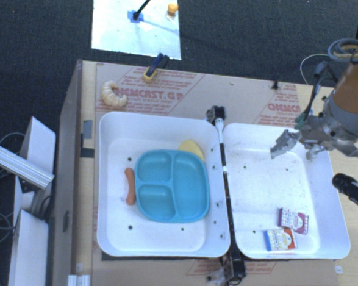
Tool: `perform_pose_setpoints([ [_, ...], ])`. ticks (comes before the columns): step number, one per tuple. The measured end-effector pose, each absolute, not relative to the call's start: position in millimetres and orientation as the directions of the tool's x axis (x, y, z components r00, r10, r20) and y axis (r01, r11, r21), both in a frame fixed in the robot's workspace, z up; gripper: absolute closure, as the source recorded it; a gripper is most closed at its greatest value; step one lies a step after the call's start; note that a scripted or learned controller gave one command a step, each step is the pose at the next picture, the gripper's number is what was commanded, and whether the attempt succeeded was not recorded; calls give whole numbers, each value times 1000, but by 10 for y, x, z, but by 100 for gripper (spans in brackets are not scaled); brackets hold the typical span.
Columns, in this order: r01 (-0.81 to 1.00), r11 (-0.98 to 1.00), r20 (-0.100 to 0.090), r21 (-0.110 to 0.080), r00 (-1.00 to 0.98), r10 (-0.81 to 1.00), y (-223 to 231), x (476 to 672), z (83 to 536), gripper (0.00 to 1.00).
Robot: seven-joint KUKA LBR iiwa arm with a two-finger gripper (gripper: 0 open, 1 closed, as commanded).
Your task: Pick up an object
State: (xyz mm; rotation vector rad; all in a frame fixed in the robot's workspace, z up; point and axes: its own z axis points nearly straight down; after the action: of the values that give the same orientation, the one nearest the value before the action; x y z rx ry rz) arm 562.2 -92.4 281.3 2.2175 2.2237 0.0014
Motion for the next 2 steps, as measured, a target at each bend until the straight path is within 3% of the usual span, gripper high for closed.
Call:
perform_pose_setpoints([
  [1, 1000, 0, -1, -1, 0, 1000, -1496, 5581, 1881, 0],
  [2, 1000, 1, -1, 2, -1, 1000, -1774, 5577, 845, 0],
])
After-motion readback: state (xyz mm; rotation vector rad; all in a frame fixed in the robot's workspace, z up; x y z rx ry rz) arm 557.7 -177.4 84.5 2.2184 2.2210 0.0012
